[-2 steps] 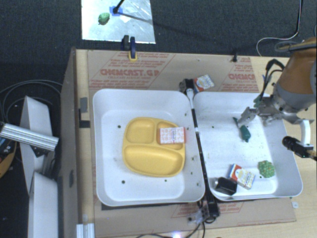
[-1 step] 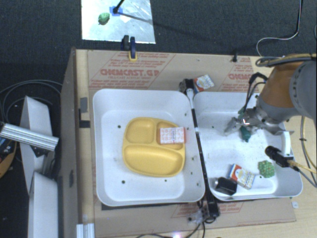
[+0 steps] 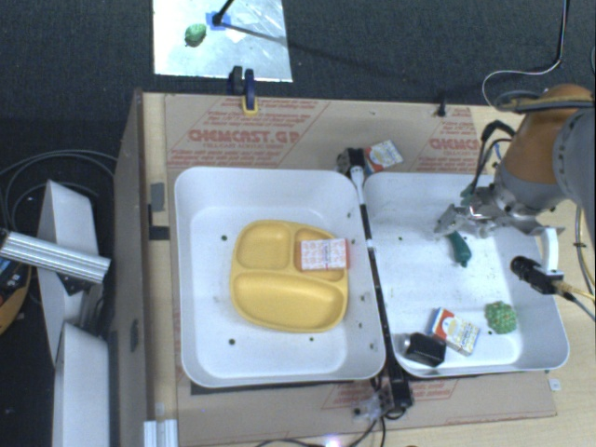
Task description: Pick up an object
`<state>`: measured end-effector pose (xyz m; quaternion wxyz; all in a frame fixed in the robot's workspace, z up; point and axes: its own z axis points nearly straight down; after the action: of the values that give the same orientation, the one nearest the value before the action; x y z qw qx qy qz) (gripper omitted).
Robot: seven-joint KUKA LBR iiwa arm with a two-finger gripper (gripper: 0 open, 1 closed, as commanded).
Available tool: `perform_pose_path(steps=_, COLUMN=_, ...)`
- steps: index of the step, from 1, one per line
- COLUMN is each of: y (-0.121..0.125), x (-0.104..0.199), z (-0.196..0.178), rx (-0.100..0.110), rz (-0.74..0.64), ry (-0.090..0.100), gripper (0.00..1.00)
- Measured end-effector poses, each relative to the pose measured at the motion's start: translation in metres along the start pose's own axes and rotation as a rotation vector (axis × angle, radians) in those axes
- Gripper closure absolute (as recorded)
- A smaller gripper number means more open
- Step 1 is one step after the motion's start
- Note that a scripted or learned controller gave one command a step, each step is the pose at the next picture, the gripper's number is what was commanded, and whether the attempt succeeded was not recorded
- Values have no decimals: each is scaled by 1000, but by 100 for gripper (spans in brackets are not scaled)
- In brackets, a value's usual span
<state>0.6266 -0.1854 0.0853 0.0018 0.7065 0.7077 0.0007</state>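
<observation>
My gripper point(image 3: 463, 226) hangs low over the upper part of the right bin point(image 3: 549, 343), open with nothing between its fingers. Just below it, a small teal object point(image 3: 458, 247) lies on the bin floor, close to the fingertips. Further down the same bin are a green fuzzy ball point(image 3: 502, 317), a small red, white and blue box point(image 3: 455, 331) and a black object point(image 3: 425, 350) near the front left corner. In the left bin point(image 3: 200, 277) a yellow divided plate point(image 3: 279, 291) carries a small pink and white box point(image 3: 322, 254).
The raised divider between the two bins point(image 3: 371, 259) runs just left of the gripper. A small printed packet point(image 3: 382, 155) lies on the cardboard behind the bins. The arm comes in over the right bin's far right corner.
</observation>
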Motion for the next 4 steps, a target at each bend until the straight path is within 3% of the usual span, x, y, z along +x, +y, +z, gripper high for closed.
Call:
perform_pose_path(steps=1, y=1, x=0, z=-11, rx=-3, rz=-1, ry=0, gripper=100)
perform_pose_path(steps=2, y=-41, x=0, z=-65, rx=0, rz=0, ry=0, gripper=100)
perform_pose_path(steps=3, y=-43, x=53, z=-123, rx=0, rz=-3, ry=2, gripper=100)
perform_pose_path(steps=4, y=-31, x=120, z=-152, rx=1, rz=-3, ry=2, gripper=100)
